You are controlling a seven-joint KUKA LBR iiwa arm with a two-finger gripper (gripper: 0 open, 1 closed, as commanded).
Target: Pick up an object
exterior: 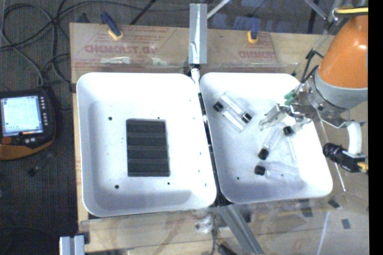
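Note:
Several clear plastic vials with black caps lie in the right bin [311, 185]. Two vials [231, 109] rest side by side at its upper left. A slanted vial [269, 143] lies mid-bin, and a third vial [276, 171] lies near the front wall. My gripper [285, 117] hangs over the right half of this bin, open, with nothing seen between its fingers. A black-capped vial [288, 130] lies just below the fingertips. A black ridged block [146, 147] lies flat in the middle of the left bin [96, 98].
The arm's orange band [347, 56] and grey wrist overhang the right bin's far right corner. A black connector [338, 155] sticks out by the right rim. A pendant with a lit screen [24, 119] lies left of the bench. Clamps hold the back edge.

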